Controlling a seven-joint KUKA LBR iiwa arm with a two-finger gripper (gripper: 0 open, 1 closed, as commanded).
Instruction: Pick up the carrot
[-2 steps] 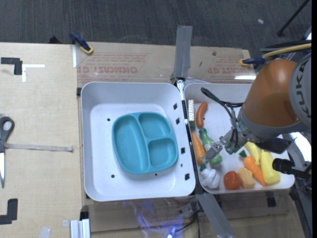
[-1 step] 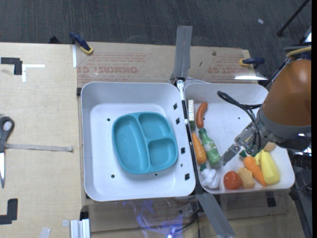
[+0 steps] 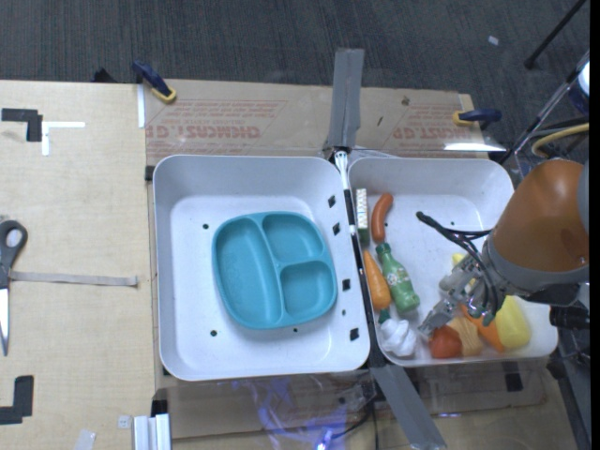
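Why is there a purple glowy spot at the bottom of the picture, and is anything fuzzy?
In the camera view, a bluish-purple glare patch shines on the bench just below the left shallow white bin; the light making it is unseen. The divided teal plastic plate and long orange carrot look fairly sharp. The metal hand looks slightly soft amid toys, and the arm's orange band is evenly lit.

The carrot (image 3: 375, 281) lies along the left wall of the right bin (image 3: 441, 181), just beside a green bottle (image 3: 397, 277) and below a red sausage (image 3: 379, 217). The gripper (image 3: 452, 309) hangs low over a tomato (image 3: 445, 342) near the front. A teal divided plate (image 3: 276, 270) sits in the left bin (image 3: 187, 251).
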